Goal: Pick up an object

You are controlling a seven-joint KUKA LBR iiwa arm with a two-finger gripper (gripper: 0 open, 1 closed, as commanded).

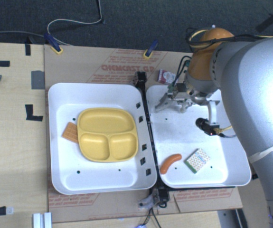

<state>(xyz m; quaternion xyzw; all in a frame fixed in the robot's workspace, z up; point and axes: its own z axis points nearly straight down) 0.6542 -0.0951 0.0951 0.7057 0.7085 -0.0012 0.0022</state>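
Bins side by side on worktop (17, 141). Left bin (62, 175): yellow divided tray (108, 133), brown cracker-like piece (70, 132) tucked at its left edge. Right bin (221, 172): orange sausage (170, 162) near front wall, small green-and-white packet (197, 160) just right of it. Claw (174, 100) over back of right bin, fingers apart, gripping nothing.

Evenly and brightly lit from above, with only soft, short shadows inside the white bins (60, 141). Slightly washed out on the bin floors; mildly soft and grainy throughout, darker across the top.
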